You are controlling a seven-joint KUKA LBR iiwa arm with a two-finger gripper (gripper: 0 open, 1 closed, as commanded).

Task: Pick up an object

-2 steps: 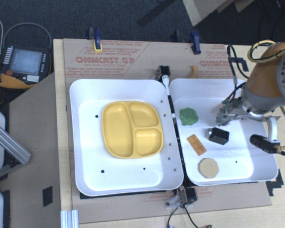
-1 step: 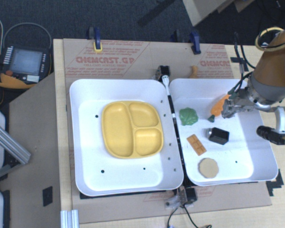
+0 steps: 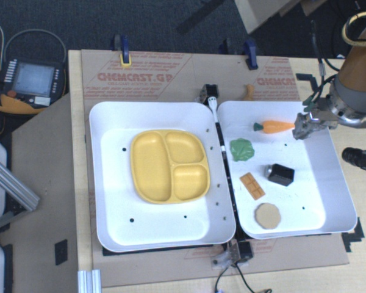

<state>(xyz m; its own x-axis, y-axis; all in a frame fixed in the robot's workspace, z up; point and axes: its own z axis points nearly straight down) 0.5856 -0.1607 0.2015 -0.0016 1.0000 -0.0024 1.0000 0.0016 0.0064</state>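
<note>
The right bin [image 3: 329, 194] holds an orange carrot [image 3: 277, 126] at its far end, a green leafy piece [image 3: 242, 149], a small black block [image 3: 280, 174], a brown cracker-like bar [image 3: 252, 185] and a round tan disc [image 3: 268, 215]. My gripper [image 3: 305, 129] hangs over the far right part of this bin, just right of the carrot's tip. Nothing shows between its fingers.
The left bin [image 3: 110, 182] carries a yellow divided plate [image 3: 169, 165]. Clamps [image 3: 125, 57] hold the cardboard sheet at the back edge. A grey tablet-like device [image 3: 30, 81] lies off the bench to the far left.
</note>
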